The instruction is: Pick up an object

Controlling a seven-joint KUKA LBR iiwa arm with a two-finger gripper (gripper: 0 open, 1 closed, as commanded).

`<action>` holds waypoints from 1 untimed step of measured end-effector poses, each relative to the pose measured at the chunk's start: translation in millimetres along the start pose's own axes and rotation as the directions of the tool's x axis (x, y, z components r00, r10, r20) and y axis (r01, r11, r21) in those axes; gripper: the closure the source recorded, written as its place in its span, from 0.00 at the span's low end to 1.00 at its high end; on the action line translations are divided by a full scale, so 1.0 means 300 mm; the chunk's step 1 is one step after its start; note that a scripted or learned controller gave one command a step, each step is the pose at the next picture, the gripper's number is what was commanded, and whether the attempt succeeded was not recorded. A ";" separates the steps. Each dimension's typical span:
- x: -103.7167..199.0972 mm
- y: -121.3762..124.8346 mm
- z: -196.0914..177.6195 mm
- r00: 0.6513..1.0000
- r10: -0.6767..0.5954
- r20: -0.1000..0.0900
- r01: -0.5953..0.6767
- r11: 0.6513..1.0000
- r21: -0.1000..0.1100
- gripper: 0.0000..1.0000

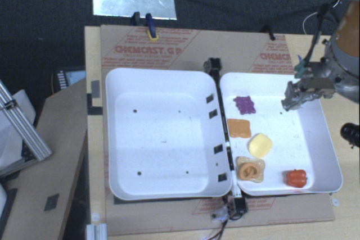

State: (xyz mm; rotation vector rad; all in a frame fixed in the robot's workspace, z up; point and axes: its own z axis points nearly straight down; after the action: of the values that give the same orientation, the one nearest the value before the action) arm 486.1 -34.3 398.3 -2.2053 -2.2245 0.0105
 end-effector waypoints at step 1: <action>-0.231 -0.005 -0.375 1.000 0.014 0.006 -0.014 1.000 -0.027 1.00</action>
State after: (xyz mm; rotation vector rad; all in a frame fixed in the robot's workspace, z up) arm 486.5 -104.0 510.6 -2.2378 -2.2258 -0.0125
